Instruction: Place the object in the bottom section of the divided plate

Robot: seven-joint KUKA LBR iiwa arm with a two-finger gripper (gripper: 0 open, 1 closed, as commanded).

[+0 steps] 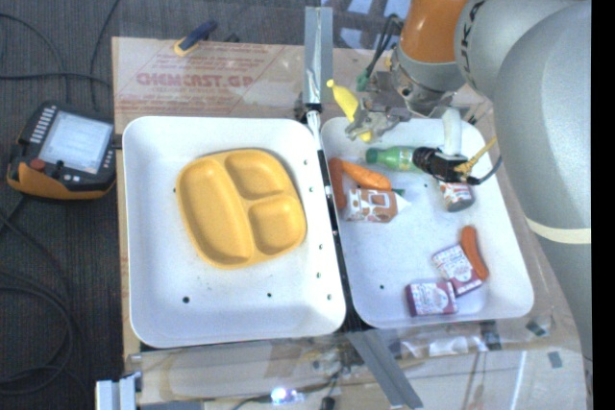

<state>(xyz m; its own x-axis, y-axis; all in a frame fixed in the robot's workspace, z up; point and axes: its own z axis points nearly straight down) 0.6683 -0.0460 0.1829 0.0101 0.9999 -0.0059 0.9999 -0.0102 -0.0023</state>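
Observation:
A yellow divided plate (242,205) lies in the left white bin (159,302), with one large section on its left and two smaller ones on its right. My gripper (366,122) hangs over the back left corner of the right bin (500,298), under the orange wrist band. A small yellow object (342,98) shows right beside it at the bin's rim. Whether the gripper holds that object cannot be made out. Just in front of the gripper lie a green bottle (390,157) and a carrot (360,174).
The right bin also holds a brown and white carton (370,204), a small can (457,195), a sausage (474,253) and two purple packets (431,297). A metal rail (315,62) stands between the bins at the back. A teach pendant (62,152) lies left of the bench.

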